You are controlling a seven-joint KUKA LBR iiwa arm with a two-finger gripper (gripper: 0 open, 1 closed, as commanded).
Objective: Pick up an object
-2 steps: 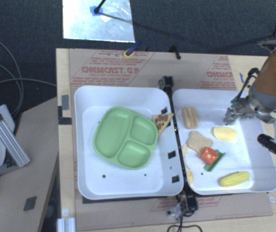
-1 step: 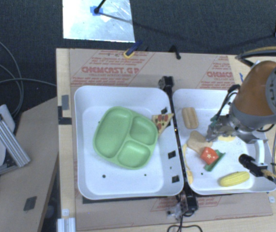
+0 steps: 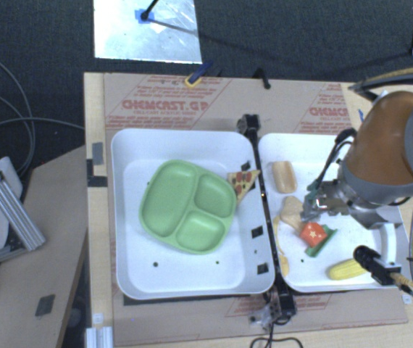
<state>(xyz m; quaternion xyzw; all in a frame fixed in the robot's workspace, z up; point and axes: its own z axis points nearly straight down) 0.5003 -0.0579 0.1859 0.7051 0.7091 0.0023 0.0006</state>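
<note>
We are looking at the gripper (image 3: 315, 207) hovering low over the right bin (image 3: 301, 145); whether it is parted or closed we cannot tell. Just below it, the strawberry (image 3: 313, 233) is lying on the bin floor, near the tip but not visibly held. Just to its left the beige piece (image 3: 290, 212) is resting, and beyond that the bread roll (image 3: 284, 176). Farther off, the corn (image 3: 345, 269) is lying by the near wall. Farthest, the green plate (image 3: 188, 206) is sitting in the left bin (image 3: 127, 194). We are judging the pick not yet made; grasping and lifting remain.
</note>
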